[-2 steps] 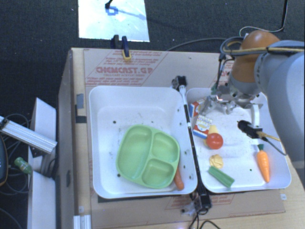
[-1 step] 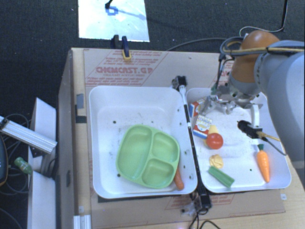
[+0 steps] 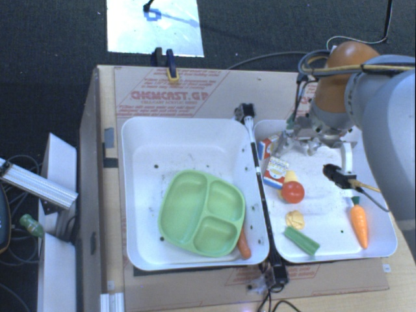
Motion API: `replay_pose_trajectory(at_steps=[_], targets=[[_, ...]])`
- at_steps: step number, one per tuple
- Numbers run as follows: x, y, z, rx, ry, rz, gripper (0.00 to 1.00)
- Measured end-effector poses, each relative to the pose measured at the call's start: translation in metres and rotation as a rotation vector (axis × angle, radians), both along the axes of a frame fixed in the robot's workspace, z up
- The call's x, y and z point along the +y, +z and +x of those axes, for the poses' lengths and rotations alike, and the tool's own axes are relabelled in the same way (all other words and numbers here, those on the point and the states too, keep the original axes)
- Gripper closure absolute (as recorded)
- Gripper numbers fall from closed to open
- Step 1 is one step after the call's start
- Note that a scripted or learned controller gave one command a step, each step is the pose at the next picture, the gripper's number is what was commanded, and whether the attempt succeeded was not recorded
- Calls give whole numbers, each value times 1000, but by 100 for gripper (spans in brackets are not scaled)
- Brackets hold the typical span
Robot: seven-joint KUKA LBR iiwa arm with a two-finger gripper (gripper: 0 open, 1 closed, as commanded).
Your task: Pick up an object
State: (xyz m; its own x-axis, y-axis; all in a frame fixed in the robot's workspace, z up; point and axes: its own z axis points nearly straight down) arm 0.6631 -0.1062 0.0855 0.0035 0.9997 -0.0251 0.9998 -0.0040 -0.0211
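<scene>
Red tomato below tool, apart

A dark speckled carpet floor surrounds the brown cardboard-covered bench; at 12 o'clock lies a shiny square metal plate.

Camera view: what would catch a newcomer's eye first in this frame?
Likely the light green divided tray, lying tilted in the left bin with a small orange piece against its lower right edge. Next, the grey arm with its orange band, reaching in over the far end of the right bin. Bright toy food is scattered there: a red tomato, an orange carrot and a green piece.
</scene>
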Motion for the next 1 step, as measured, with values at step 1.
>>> replay_pose_trajectory(at_steps=[1], targets=[[-3, 0, 0, 1, 0, 8, 0]])
